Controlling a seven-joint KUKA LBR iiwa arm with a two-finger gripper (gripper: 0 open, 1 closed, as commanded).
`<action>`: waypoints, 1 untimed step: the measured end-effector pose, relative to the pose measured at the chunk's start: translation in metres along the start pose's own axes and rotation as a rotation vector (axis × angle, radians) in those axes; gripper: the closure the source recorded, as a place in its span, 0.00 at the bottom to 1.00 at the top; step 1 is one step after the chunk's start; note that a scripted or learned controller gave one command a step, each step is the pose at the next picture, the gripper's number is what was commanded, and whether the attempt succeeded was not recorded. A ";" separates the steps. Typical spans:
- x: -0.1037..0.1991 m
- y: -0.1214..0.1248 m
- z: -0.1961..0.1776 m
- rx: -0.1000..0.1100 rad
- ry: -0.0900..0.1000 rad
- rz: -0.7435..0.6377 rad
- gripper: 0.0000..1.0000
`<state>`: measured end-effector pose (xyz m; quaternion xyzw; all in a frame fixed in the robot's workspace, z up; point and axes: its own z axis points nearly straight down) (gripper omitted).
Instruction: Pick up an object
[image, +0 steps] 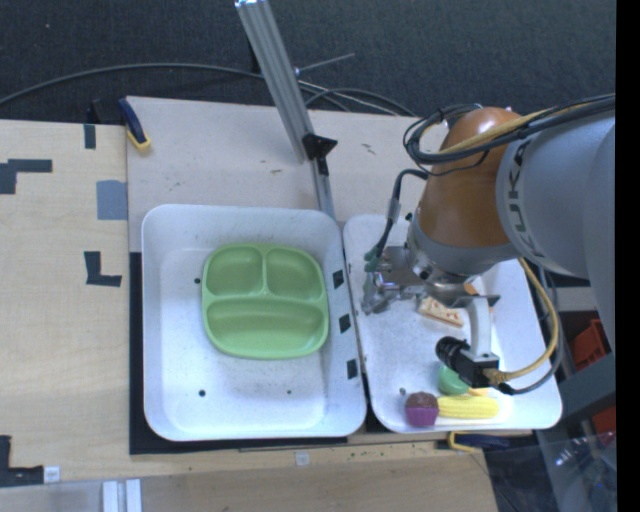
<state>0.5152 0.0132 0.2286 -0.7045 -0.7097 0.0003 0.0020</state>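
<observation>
Over the right-hand bin (520, 400) the grey arm (560, 190) bends down, its glossy orange band (470, 175) rounded like a dome above the wrist, with black cables looping around it. Below it the metallic gripper (380, 292) hangs near the bin's left wall, low over the speckled white floor; whether anything sits between its tips cannot be told, since the parts blur together there. Just right of the gripper lies a flat tan, wedge-shaped piece (442, 313) that may be a toy slice of food. Toward the bin's near edge sit a small round purple object (421, 408), a yellow ridged corn-like piece (468, 406) touching it, and a smooth green lump (452, 381) just behind, partly covered by a black fitting on the arm.

The left bin (170, 400), shallow with rounded corners, holds a matte light-green plate (265, 301) divided into three compartments, lying flat near its middle. Both bins rest side by side on the pale wooden tabletop (60, 300), and a slanted aluminium rail (285, 85) crosses the far side.
</observation>
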 end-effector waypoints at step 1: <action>0.052 -0.001 0.010 0.001 -0.002 0.000 1.00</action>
